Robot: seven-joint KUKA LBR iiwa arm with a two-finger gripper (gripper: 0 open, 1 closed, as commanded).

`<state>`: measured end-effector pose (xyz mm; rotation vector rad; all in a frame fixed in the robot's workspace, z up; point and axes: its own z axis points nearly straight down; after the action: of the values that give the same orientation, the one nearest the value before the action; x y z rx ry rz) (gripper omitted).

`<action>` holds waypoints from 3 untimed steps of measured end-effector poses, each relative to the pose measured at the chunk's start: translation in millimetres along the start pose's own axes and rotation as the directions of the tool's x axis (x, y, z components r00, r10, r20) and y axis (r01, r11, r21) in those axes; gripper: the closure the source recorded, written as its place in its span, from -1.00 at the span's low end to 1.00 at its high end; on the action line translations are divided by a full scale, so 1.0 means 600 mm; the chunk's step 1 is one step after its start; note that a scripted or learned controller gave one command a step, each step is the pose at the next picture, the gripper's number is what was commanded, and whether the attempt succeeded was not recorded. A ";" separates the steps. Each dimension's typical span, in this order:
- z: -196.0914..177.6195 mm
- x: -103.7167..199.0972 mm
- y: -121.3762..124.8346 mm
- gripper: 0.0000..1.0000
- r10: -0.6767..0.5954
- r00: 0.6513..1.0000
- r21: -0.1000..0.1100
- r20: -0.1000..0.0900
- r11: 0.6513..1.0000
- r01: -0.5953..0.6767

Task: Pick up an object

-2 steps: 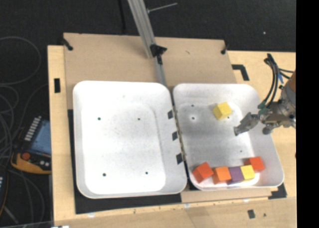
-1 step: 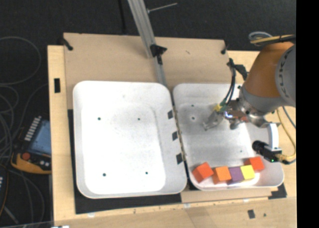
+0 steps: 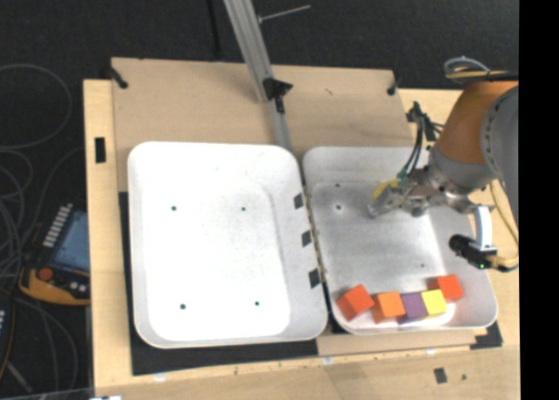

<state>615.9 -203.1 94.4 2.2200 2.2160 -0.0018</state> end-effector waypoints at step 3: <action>-0.096 0.134 0.059 1.00 -0.009 1.000 -0.002 -0.005 1.000 0.009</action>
<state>651.1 -122.3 151.9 2.2114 2.2283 0.0059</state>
